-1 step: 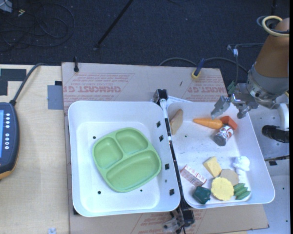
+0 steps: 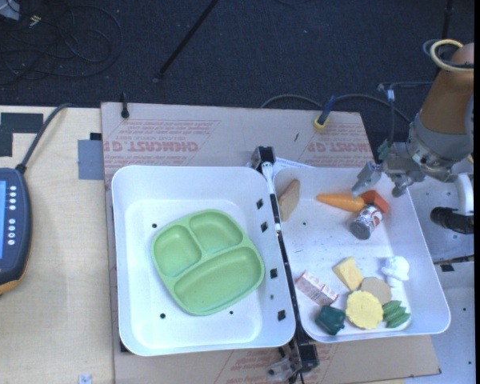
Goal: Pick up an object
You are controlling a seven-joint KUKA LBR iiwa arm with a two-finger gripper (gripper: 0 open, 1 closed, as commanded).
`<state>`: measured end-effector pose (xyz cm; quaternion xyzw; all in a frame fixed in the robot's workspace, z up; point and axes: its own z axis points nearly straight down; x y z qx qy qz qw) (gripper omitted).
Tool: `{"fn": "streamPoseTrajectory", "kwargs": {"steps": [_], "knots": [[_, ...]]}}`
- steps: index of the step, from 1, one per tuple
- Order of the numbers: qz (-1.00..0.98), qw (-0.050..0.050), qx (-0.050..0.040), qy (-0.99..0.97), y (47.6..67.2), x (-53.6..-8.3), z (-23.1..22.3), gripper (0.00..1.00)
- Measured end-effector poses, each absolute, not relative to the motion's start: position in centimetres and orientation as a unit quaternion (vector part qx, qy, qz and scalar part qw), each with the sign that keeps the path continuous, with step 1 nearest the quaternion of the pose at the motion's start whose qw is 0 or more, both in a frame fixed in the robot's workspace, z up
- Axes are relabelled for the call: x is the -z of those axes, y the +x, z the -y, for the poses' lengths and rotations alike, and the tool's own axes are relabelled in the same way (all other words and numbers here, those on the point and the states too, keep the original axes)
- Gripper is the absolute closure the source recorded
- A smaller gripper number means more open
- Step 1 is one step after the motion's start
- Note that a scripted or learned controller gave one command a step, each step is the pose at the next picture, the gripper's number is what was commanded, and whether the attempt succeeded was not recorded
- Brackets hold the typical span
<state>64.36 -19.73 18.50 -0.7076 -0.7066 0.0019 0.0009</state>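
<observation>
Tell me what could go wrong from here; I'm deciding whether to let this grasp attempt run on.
1. The gripper hangs over the orange toy carrot, red piece and small grey can, which crowd together; it may pinch two things or knock one away.
2. These lie near the right white bin's far wall, so a finger may strike it.
3. The can lies on its side and may roll.

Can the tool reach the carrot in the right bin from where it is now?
Probably yes. The tool hangs close beside the carrot, which lies alone on the right bin floor with nothing over it.
</observation>
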Motion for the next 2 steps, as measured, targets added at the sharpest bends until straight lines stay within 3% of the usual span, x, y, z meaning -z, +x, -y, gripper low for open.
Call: {"fn": "streamPoseTrajectory", "kwargs": {"steps": [1,2], "knots": [[0.707,-0.001,0.0007,-0.707,64.5,-11.1,20.4,0.00],[0.707,-0.004,-0.0003,-0.707,62.9,-9.1,18.9,0.00]]}}
